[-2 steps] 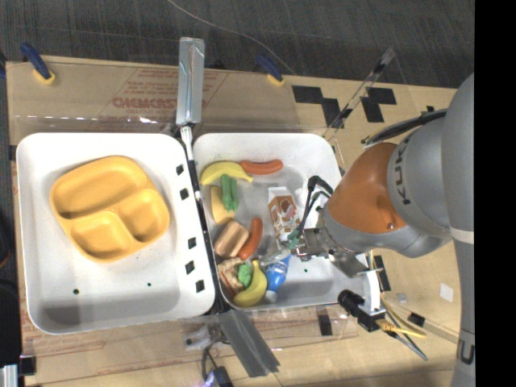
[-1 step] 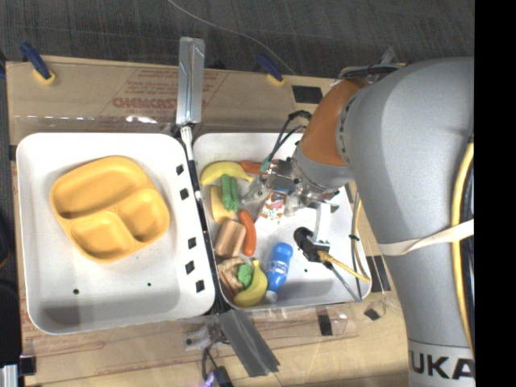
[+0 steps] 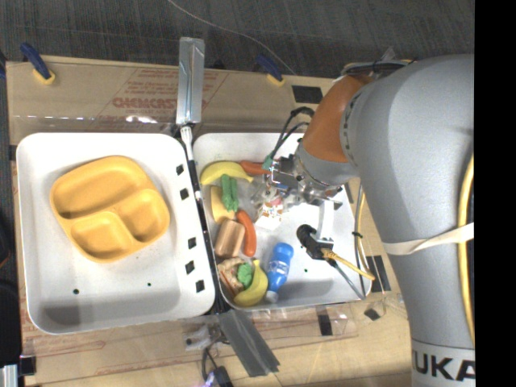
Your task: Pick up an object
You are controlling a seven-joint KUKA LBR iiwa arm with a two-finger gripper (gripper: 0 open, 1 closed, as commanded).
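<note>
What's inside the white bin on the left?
Inside the left bin sits one yellow tray with three hollows. The hollows look bare. The tray covers the bin floor beneath it, so anything under there is hidden.

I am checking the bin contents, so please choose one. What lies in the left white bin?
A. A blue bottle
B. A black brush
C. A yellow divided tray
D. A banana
C: the yellow divided tray lies in the left white bin, while the blue bottle lies in the right bin.
</note>
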